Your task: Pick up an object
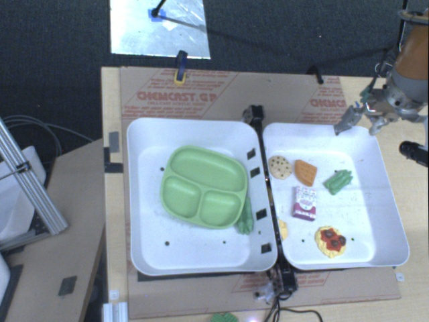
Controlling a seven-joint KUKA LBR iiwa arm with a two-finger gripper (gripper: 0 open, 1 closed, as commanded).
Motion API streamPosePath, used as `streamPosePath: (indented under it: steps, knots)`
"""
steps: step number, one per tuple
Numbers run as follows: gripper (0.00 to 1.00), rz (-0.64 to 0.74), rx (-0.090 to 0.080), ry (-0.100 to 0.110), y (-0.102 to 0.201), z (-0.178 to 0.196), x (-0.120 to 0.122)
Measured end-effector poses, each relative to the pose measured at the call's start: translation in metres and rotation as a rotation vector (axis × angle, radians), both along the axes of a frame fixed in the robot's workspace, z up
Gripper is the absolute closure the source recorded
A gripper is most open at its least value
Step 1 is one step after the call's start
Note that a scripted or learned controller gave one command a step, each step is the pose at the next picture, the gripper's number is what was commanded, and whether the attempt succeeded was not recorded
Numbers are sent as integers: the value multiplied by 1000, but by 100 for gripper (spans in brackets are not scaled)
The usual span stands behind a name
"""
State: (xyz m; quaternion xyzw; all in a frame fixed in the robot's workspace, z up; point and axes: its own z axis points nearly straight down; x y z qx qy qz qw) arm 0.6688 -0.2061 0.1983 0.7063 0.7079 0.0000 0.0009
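In the right bin (pixel 385 180), green beans (pixel 338 180) slant up-right; gripper (pixel 360 123) spread, empty.

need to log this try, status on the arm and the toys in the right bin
Gripper open, above right bin's far corner, holding nothing. Cookie, orange piece, green toy, carton, pizza all lying untouched. Nothing in the way.

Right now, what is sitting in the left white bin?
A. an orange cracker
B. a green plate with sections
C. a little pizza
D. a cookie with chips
B: the green divided plate lies in the left bin, while the cookie, the orange cracker and the little pizza are all in the right bin.
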Motion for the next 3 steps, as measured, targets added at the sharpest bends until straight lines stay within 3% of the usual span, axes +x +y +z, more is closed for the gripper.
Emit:
streamPosePath:
  steps: [1, 2, 3]
  knots:
    - [0, -1, -1, 0, 0, -7, -14]
    - [0, 3, -2, -8, 0, 63, 2]
    - [0, 0, 4, 9, 1, -106, -7]
